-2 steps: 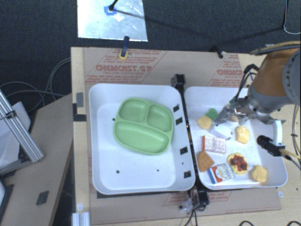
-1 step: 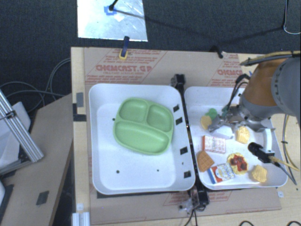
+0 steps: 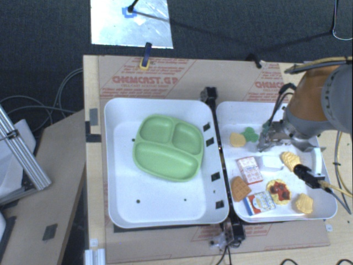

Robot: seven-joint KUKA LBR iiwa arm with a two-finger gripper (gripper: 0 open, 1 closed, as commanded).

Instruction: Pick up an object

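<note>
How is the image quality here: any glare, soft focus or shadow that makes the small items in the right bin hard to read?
Camera view: lighting is even, with bright glare on the foil sheet above the bench; the white right bin is near washed out, so the pale item beside the red-and-white card barely separates from it; the pincer is soft and dark against the arm, fine detail lost; the green divided plate reads clearly.

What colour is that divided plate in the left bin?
Pale green, seen in the camera view: divided plate.

Arm [image 3: 322, 101] cut by right edge; end effector [image 3: 268, 138] fingers indistinct.
</note>
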